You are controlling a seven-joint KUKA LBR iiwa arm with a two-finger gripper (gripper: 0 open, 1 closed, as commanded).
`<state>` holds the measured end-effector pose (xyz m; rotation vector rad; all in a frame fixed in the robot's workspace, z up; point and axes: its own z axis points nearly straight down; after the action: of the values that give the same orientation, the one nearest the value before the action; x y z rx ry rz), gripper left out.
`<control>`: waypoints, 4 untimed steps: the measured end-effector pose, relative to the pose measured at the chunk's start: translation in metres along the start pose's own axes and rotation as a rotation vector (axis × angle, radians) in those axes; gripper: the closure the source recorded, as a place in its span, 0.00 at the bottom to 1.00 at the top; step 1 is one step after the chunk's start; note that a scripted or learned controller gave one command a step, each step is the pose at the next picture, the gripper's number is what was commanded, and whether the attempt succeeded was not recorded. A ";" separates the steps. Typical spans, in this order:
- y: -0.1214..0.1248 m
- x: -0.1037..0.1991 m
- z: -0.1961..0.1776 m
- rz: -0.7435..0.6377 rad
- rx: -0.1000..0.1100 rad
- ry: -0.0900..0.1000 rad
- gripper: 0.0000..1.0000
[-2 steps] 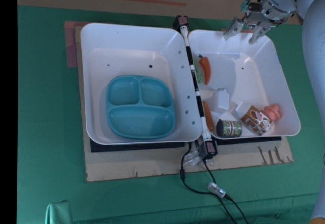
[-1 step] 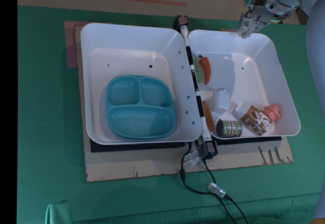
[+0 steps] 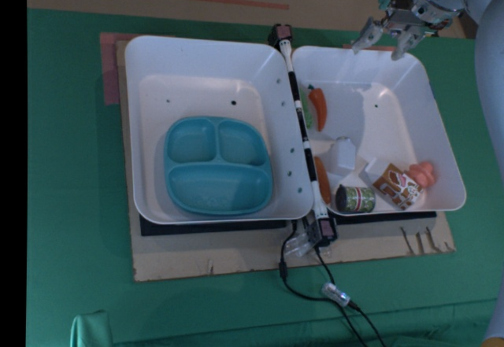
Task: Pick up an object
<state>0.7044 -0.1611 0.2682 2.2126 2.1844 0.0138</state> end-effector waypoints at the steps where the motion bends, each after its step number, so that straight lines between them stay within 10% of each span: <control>1: -0.003 -0.017 0.017 -0.004 0.016 0.007 0.00; 2: 0.000 -0.019 -0.002 0.000 0.000 0.000 1.00; 4: -0.141 0.041 -0.053 -0.007 0.022 0.014 1.00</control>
<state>0.5627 -0.1170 0.3161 2.2228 2.2103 0.0057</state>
